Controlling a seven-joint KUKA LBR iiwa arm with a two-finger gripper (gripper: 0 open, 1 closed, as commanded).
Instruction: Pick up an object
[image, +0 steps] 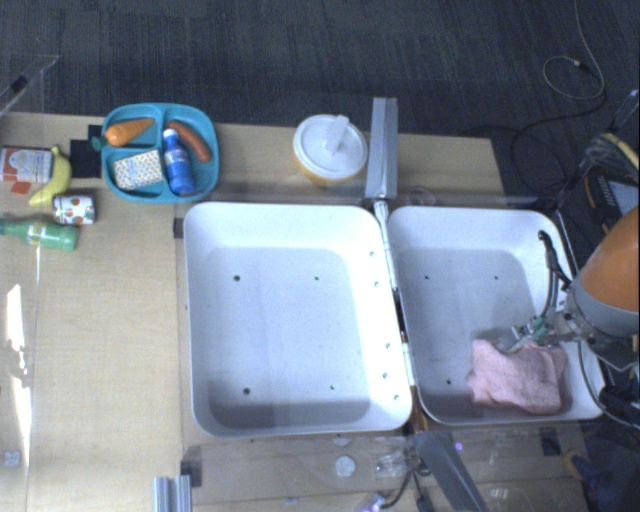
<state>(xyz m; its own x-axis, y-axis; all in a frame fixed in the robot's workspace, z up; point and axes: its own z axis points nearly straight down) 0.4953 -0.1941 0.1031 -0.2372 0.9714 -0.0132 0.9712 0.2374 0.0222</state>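
Your tool sat at the cloth's upper edge in the right bin; whether it gripped, I couldn't tell; lifting remained undone.

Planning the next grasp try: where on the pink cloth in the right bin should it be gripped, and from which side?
Probably best from straight above, pinching a raised fold near the middle of the pink cloth. It lies crumpled and low in the right bin, close to the near wall, so a sideways approach looks blocked.

No legible text, labels or numbers anywhere.
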